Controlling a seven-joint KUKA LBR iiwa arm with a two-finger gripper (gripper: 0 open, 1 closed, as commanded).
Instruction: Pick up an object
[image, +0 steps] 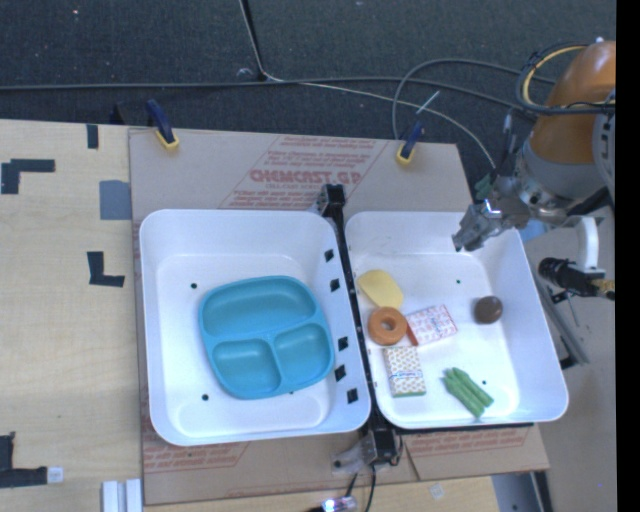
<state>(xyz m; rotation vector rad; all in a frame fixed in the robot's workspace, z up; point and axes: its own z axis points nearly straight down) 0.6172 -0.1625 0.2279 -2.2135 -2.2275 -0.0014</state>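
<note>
Presently, from my remote station, the scene reads as follows.

Gripper: the gripper hangs at the upper right of the frame, over the top rim of the right bin; I cannot tell its opening, and I see nothing in it.

Arm: grey with an orange band, reaching in from the right edge.

Nearest object: a small brown ball, right of centre in that bin, apart from the others.

Cluster: yellow piece, ring doughnut, patterned packet, small box, green bundle, lower in the bin.

Handling: I judge the ball light, hard and prone to roll; I would close across its middle. The packet lies flat, hard to pinch.

Left bin: the left bin holds a blue divided tray.
</note>
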